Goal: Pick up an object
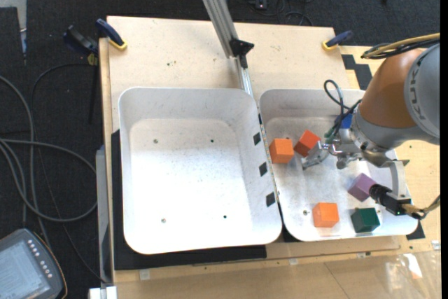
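The right bin [294,103] holds several blocks. An orange cube [282,150] and a red-orange cube [306,143] sit side by side near its left wall. Another orange cube [325,214], a purple block [362,187] and a dark green block [365,220] lie toward its front. My gripper [326,159] hangs low over the middle of this bin, just right of the red-orange cube. It is open, its two metal fingers stand apart, and nothing sits between them. The left finger [312,160] ends close beside the red-orange cube.
The left bin [140,105] lies beside the right one, with a shared ridge between them. A slanted metal post [213,0] rises behind the bins. Blue and yellow clamps [110,33] grip the bench's back corners. Cables trail off the wrist near the right bin's right wall.
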Motion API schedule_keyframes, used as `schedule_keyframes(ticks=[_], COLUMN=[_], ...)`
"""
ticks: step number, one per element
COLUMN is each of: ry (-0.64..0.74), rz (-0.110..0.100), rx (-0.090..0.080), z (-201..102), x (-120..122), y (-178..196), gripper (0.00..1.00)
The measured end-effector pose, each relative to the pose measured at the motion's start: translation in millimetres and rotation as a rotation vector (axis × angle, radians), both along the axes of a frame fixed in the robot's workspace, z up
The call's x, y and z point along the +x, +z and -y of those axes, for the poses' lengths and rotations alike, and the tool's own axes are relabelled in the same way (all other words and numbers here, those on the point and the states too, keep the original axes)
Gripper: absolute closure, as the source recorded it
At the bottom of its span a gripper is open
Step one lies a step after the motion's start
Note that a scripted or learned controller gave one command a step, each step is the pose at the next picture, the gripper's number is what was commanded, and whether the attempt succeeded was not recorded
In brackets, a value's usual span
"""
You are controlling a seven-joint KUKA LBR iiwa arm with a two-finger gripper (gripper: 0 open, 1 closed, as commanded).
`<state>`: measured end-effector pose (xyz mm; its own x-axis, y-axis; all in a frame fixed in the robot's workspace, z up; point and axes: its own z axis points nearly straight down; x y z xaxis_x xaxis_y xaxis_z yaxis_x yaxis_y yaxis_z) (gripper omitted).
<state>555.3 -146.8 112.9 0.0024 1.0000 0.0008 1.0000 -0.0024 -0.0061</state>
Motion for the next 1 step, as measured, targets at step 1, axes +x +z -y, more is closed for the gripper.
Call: schedule_keyframes(ticks=[1], ry=[0.001], rz=[0.004], rx=[-0.001], z=[-0.4], x=[-0.1], y=[-18.7], gripper=[0.00])
